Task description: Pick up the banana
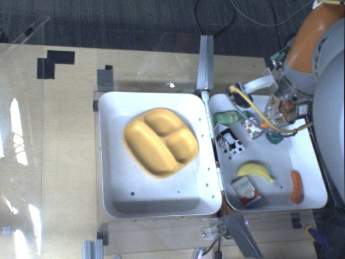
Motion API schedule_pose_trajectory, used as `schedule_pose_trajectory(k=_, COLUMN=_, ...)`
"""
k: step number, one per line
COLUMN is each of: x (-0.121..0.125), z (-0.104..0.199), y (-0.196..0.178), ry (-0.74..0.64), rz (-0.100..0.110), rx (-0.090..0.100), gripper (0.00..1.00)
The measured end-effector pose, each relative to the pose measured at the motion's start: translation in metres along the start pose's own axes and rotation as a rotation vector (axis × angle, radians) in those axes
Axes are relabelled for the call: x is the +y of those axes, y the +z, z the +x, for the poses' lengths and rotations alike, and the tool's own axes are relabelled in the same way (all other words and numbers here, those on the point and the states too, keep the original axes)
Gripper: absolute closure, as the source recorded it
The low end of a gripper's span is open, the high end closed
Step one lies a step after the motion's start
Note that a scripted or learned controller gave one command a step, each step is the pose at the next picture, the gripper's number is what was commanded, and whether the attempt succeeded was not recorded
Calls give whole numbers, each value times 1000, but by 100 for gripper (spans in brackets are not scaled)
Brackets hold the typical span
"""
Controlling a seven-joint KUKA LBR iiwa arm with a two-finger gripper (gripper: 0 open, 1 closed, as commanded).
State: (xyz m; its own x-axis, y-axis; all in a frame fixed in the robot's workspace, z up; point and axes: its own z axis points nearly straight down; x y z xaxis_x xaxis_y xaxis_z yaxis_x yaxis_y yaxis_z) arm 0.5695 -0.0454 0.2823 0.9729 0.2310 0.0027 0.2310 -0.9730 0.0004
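the pincer [280,109] hangs low over the far end of the right bin [318,198], below the grey arm [329,80] with its orange band [310,28]; cables and wrist fittings crowd around it, and i cannot tell whether it is wide or narrow, nor whether anything sits in it. taking the banana [255,171] as the landmark: the pincer is well beyond it toward the far rim and a little to the right, not touching it. the banana lies flat on the bin floor, curved, in the near half of the bin. just nearer than it, almost touching, sits a small red and blue carton [246,191] close to the near rim. to its right, apart, a red sausage [296,186] lies along the right wall. beyond it to the left stands a black and white packet [228,142] hard by the wall shared with the left bin [108,161], and farther still a green item [226,117]. a teal piece [274,138] lies between the banana and the pincer. bare white floor opens on the banana's far right side. the left bin holds a big yellow moulded tray [160,141], well left of the banana. pale bench [54,161] surrounds both bins.
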Motion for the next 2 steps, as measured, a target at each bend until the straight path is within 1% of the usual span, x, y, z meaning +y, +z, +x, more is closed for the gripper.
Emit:
schedule_pose_trajectory(k=1, x=-23, z=25, y=7, ry=-9, rz=0, rx=1, gripper=100)
schedule_pose_trajectory(k=2, x=-57, z=22, y=-27, ry=-246, rz=-1, rx=1, gripper=100)
